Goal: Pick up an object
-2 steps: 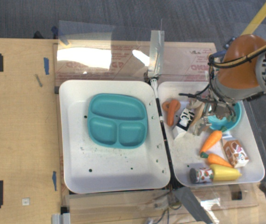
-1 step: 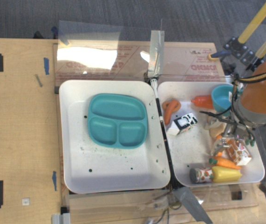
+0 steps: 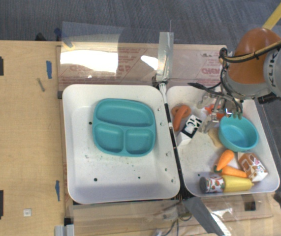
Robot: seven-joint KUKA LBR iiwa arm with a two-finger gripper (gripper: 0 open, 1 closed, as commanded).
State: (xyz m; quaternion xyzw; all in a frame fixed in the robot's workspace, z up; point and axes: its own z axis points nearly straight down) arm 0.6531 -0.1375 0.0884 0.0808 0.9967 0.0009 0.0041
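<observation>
The right bin (image 3: 270,181) holds several small objects. A teal bowl (image 3: 237,133) sits at its middle right. An orange-red sausage-like piece (image 3: 180,115) lies near the bin's left wall, with a black-and-white block (image 3: 192,125) beside it. Toward the front lie an orange carrot (image 3: 225,159), a second orange piece (image 3: 234,171), a yellow piece (image 3: 236,183), a small can (image 3: 211,184) and a brown-and-white packet (image 3: 252,166). My gripper (image 3: 212,118) hangs low in the bin's back part, just left of the bowl's rim and right of the black-and-white block. Nothing is visibly held.
The left bin (image 3: 76,171) carries a teal divided plate (image 3: 124,127). A raised divider (image 3: 171,132) separates the two bins. The arm's orange band (image 3: 251,58) and cables hang over the right bin's back right corner. A clear plastic sheet (image 3: 130,58) lies behind the bins.
</observation>
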